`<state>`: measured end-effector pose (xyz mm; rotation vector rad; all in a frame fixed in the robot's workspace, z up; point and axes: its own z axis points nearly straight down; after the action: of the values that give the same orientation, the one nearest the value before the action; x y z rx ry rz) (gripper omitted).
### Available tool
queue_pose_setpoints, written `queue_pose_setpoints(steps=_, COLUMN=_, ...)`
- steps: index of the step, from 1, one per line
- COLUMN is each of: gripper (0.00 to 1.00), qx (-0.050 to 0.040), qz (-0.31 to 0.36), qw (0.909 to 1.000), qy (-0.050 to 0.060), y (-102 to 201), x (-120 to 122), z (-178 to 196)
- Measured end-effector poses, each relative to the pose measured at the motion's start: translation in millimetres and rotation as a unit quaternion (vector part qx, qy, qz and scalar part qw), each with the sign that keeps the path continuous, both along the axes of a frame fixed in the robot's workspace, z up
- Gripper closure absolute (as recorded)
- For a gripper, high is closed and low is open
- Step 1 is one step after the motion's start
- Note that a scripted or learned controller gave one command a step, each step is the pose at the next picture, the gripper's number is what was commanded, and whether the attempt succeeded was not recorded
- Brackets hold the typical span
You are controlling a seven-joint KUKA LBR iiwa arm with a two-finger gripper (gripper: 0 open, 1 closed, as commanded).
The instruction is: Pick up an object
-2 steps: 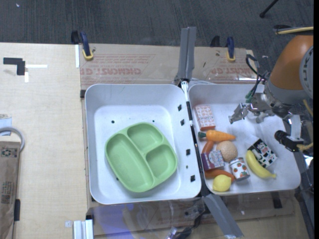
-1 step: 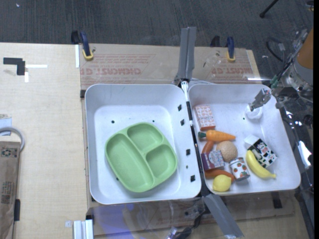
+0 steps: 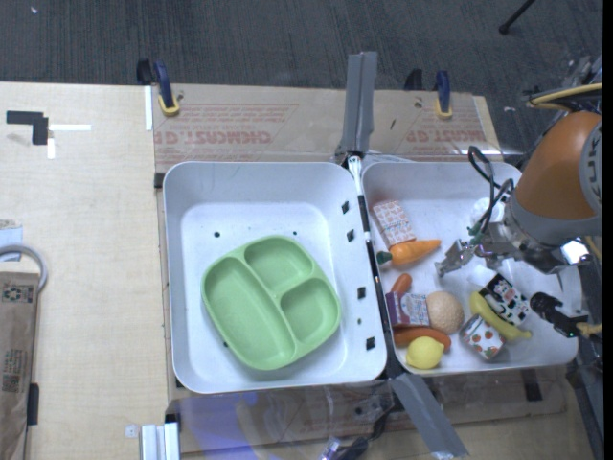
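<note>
The right bin (image 3: 498, 175) holds several small things. An orange carrot (image 3: 415, 252) lies by a striped snack packet (image 3: 393, 222). Nearer the front are a beige bread roll (image 3: 444, 310), a yellow lemon (image 3: 425, 353), a red chili (image 3: 421, 334), a purple packet (image 3: 408, 307), a banana (image 3: 498, 316), a strawberry-print can (image 3: 482, 338) and a black-and-white toy (image 3: 507, 295). My gripper (image 3: 457, 256) hangs over the bin's middle, just right of the carrot's tip and above the roll. I see nothing held in it.
The left bin (image 3: 182, 257) holds a green divided plate (image 3: 271, 301). A grey divider (image 3: 359, 103) stands between the bins at the back. The arm's orange band (image 3: 565, 166) covers the right bin's far right side.
</note>
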<state>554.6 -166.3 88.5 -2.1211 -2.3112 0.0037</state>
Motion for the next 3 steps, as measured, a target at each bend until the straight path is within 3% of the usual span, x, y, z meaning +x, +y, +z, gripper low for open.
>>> queue_pose_setpoints(steps=1, gripper=0.00, qx=0.0054, qz=0.028, qw=0.9996, qy=0.001, y=-49.9, x=-61.0, z=0.4)
queue_pose_setpoints(steps=2, gripper=0.00, qx=0.0003, qz=-0.030, qw=0.9996, qy=-0.001, y=-54.8, x=-36.7, z=42.8)
queue_pose_setpoints(steps=3, gripper=0.00, qx=0.0066, qz=-0.062, qw=0.9980, qy=0.000, y=-45.8, x=-42.7, z=0.6)
